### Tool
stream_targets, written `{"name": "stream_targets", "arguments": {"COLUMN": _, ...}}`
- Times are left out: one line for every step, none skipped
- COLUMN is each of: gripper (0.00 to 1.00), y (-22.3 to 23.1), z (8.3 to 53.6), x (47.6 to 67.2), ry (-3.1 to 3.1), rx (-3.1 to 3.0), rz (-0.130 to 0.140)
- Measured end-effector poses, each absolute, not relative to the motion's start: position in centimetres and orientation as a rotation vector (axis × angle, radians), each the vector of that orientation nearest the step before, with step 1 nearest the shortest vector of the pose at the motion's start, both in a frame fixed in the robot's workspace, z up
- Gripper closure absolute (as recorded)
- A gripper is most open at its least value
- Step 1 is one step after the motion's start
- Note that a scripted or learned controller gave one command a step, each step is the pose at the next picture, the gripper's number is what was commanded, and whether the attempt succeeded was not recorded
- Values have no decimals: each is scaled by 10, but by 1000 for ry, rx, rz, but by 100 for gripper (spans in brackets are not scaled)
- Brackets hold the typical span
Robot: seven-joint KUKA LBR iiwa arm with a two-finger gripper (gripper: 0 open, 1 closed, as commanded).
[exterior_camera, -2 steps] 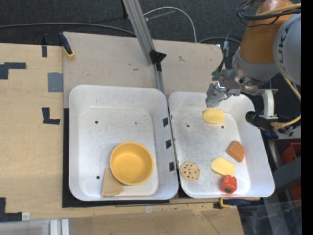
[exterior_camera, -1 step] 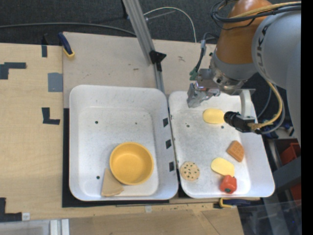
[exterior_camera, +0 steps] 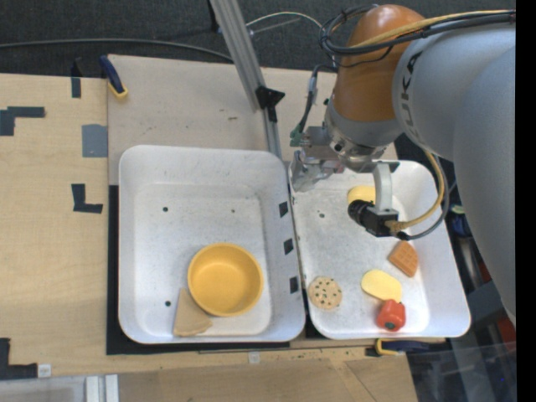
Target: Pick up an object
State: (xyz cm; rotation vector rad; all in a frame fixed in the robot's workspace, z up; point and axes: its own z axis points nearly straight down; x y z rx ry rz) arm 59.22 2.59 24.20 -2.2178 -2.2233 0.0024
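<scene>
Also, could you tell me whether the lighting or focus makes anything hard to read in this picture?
Camera view: even, soft light; the yellow bowl and cookie look sharp, with faint shadows; the arm looms large and slightly soft; the hand is dim and cluttered, hard to read.

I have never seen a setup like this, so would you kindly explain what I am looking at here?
This is one camera fixed above a bench, looking down at a slant. The large grey robot arm with an orange band reaches in from the right; its hand hangs over the top left corner of the right white bin. That bin holds a round speckled cookie, a yellow oval piece, a small red pepper-like toy and an orange waffle-textured wedge. The left white bin holds a yellow plastic bowl and a tan wedge.
</scene>
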Motion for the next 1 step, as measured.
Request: {"name": "stream_targets", "arguments": {"gripper": 100, "y": 76, "z": 226, "x": 596, "ry": -2226, "rx": -2213, "rz": 4}}
